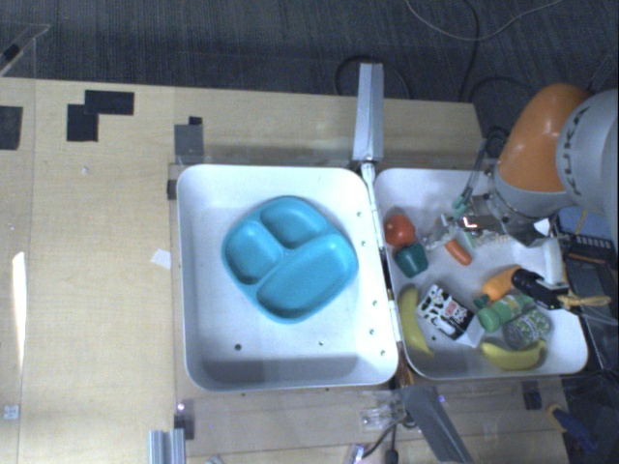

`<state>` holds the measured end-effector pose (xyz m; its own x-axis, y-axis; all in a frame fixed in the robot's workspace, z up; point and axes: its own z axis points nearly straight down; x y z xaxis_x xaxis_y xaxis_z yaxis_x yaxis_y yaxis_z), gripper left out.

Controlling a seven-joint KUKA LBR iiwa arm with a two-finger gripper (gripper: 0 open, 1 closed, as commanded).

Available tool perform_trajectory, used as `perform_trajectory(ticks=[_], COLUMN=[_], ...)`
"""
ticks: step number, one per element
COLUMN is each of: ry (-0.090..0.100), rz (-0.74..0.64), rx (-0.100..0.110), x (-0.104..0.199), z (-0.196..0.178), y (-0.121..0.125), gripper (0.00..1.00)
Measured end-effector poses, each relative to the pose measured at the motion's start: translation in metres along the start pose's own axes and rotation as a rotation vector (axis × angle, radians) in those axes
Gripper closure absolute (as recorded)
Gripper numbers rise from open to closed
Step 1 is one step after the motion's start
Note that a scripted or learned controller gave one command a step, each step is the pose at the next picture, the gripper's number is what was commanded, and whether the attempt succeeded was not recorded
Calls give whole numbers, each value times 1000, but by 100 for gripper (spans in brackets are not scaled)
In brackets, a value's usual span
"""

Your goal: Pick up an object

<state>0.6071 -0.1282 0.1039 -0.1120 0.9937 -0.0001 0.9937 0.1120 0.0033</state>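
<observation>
You had the claw [462, 218] low in the right bin [426, 184], at its back half; whether it was open or closed could not be told, and nothing showed held in it. The task's candidates lay close by: an orange carrot-like piece [458, 251] just in front of the claw; a red tomato-like piece [398, 228] and a green cup [412, 258] to its left; a black-and-white box [447, 312], two yellow bananas [414, 325] and a green bottle [504, 311] farther toward the bin's front. Well to the claw's left, past the divider, the left bin [203, 288] held a blue divided plate [291, 256]. Both bins sat on a pale wood tabletop [87, 259]; black tape marks [97, 112] lay at its far left corner; a grey metal bracket [368, 114] stood behind the bins' seam. Beyond the tabletop ran dark carpet floor [213, 17], with a thin cable [474, 17] looping over it behind the claw.
</observation>
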Motion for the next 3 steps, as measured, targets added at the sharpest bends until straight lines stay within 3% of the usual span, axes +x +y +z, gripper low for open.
perform_trajectory(ticks=[1,2,3], ry=[-3,-2,-2], rz=[37,33,148], rx=[-6,-13,-5], x=[-44,-42,-13], z=[16,3,-128], y=[22,25,43], gripper=[0,100,100])
